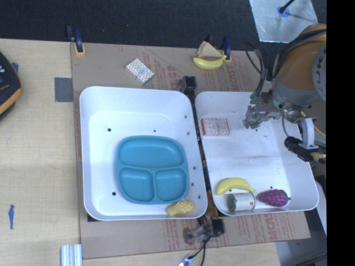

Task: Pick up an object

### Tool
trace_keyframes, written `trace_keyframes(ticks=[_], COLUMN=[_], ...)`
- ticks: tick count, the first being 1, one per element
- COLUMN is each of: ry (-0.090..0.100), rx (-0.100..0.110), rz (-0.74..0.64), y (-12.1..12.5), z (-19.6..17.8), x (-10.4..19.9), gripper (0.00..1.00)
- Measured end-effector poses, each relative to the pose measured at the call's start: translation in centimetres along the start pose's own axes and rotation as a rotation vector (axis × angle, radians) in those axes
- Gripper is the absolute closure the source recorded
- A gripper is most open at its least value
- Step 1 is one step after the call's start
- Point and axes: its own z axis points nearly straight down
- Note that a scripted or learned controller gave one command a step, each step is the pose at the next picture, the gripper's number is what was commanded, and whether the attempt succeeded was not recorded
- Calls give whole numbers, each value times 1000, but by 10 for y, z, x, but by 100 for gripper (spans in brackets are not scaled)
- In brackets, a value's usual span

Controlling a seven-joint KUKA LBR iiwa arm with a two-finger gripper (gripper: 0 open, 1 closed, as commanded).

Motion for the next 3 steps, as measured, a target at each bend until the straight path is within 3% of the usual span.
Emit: trace_keyframes(ticks=[1,3], ry=[4,2], rx=[-4,0], rz=[1,-4], y=[24,24], z=[-40,-61], x=[87,85], gripper=[100,100])
